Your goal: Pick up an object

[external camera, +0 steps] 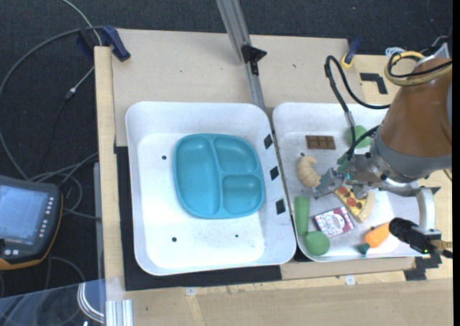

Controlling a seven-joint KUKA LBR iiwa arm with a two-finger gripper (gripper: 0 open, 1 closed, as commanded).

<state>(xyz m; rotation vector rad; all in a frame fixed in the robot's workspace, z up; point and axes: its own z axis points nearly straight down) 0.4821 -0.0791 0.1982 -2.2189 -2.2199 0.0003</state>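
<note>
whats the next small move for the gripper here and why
Probably a short descent. The gripper sits low in the right bin, between the croissant and the pizza slice, with nothing visibly between its fingers, so no object looks picked up yet.

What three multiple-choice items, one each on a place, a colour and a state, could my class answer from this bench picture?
1. Where does the divided plate lie?
A. In the left bin
B. In the right bin
C. On the floor

2. What colour is that plate?
A. Red
B. Blue
C. Yellow

3. How does the chocolate bar lie?
A. Flat on the bin floor
B. Stacked on the plate
C. Hanging from a cable

Answers:
1 A: the plate sits within the left bin's walls.
2 B: its whole surface is light blue.
3 A: it rests flat near the right bin's far wall, above the croissant.
</note>
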